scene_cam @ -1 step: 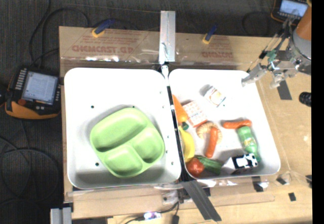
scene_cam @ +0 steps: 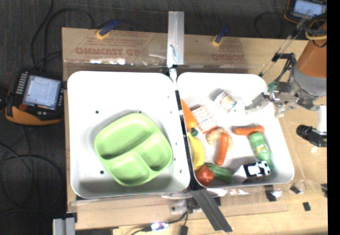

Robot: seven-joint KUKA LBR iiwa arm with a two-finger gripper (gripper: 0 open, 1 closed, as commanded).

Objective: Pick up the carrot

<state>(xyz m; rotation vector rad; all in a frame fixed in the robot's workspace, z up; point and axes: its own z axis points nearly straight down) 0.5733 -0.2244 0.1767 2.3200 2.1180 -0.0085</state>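
A long orange carrot [scene_cam: 185,114] lies along the left wall of the right bin [scene_cam: 239,83], with a bit of green at its near end. A shorter orange piece [scene_cam: 223,147] lies in the middle of the same bin, and an orange-red one [scene_cam: 246,130] lies to its right. The gripper [scene_cam: 258,101] hangs over the bin's far right part, close to the right wall. It is well to the right of the carrot, and nothing shows in its grasp. The arm with its orange band [scene_cam: 312,61] reaches in from the right.
The right bin also holds a white can [scene_cam: 225,101], a red-and-white packet [scene_cam: 204,118], a yellow fruit [scene_cam: 196,151], a red tomato [scene_cam: 204,175], a green bottle [scene_cam: 261,147] and a black-and-white piece [scene_cam: 257,169]. A green divided plate [scene_cam: 133,148] sits in the left bin [scene_cam: 85,96].
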